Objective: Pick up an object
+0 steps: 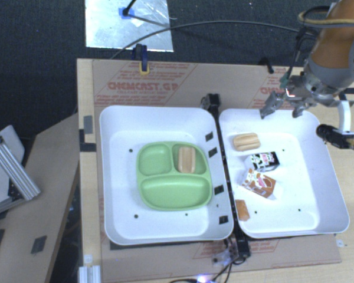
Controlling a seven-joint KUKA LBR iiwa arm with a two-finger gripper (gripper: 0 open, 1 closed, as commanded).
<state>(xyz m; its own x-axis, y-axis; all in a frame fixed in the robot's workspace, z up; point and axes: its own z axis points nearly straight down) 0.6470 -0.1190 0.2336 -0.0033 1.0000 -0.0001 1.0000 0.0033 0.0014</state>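
My gripper (pixel 282 108) hangs open over the far edge of the right bin (pixel 318 217), its two fingers spread and nothing between them. Below it in that bin lie a tan bread roll (pixel 246 141), a small black-and-white carton (pixel 264 160), an orange-and-white packet (pixel 259 183) and a small brown piece (pixel 242 210) near the bin's left wall. The roll is the closest item, a little down and to the left of the fingers.
The left bin (pixel 124 217) holds a green divided plate (pixel 174 177) with a tan roll (pixel 186 159) in its upper right compartment. Black clips join the bins along the middle seam (pixel 221 158). A cable arcs across the back of the bench.
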